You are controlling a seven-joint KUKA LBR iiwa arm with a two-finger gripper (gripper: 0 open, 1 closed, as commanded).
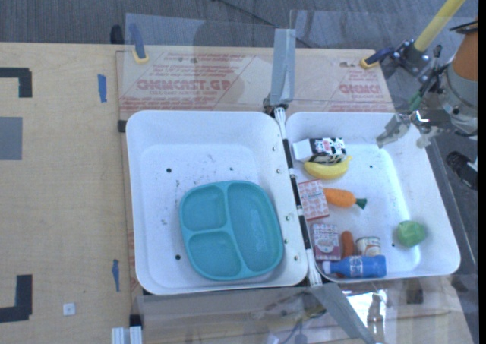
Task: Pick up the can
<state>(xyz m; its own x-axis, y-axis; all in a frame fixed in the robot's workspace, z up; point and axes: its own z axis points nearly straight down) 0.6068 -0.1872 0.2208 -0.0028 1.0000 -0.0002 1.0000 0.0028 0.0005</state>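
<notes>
In the camera view, the arm is cut off by the frame's right edge. The pincer is seen above the right bin's far rim, fingers spread, nothing between them. The can, small, its label too blurred to be read, is found just behind the blue bottle, touching it.

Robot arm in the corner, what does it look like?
The arm looks grey with an orange band near the picture's right edge. Its gripper is small, silvery metal, with thin cables, one of them green, running beside it. It is too small and blurry to make out more.
</notes>
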